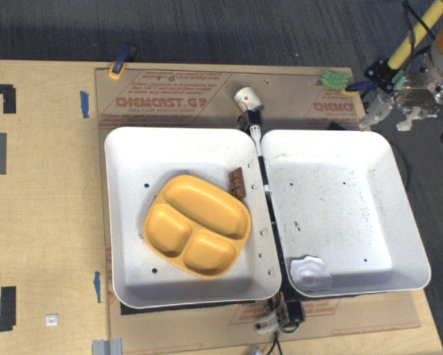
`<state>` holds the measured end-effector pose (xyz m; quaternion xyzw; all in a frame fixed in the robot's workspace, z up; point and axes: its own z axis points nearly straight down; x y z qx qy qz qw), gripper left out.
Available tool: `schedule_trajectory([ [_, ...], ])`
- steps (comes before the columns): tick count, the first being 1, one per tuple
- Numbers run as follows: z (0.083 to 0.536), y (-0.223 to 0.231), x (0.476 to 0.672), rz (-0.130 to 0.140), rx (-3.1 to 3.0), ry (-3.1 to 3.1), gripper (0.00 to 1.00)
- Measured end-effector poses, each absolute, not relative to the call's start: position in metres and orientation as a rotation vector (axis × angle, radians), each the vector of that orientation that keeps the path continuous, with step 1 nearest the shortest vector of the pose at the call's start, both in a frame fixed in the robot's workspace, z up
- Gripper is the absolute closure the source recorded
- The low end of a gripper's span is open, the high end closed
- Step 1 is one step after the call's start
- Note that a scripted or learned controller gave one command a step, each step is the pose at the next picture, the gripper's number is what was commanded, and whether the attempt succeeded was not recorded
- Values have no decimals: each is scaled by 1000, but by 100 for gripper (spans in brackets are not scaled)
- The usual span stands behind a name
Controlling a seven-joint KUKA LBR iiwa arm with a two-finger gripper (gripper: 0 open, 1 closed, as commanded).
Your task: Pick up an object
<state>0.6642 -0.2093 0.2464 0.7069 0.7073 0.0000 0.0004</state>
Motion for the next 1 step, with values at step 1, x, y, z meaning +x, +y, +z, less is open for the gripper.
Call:
schedule_trajectory([
  [1,118,-211,602,26,2268,2189,0],
])
